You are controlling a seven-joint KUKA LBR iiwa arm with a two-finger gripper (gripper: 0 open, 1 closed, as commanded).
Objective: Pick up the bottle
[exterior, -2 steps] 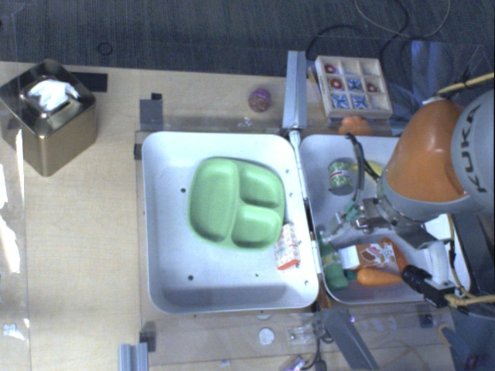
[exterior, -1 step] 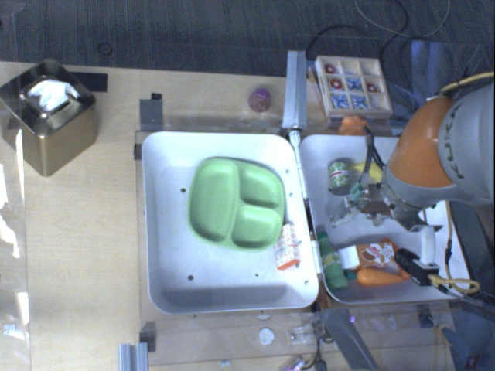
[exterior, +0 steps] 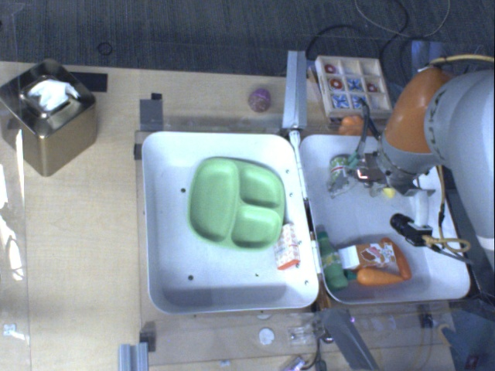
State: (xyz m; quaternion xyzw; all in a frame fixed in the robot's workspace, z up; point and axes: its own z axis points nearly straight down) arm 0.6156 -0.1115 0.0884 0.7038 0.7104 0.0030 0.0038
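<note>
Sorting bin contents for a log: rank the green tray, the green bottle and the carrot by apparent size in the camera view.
1. green tray, clearly largest.
2. and 3. green bottle and carrot look alike in size; unranked.

The arm [exterior: 456,122] runs off the right edge, its bulk covering the right bin's [exterior: 387,288] far corner. The gripper [exterior: 363,172] is a blur of metal, fingers unreadable. The green bottle [exterior: 331,260] lies half tucked behind the bin wall, label too small to read.
</note>
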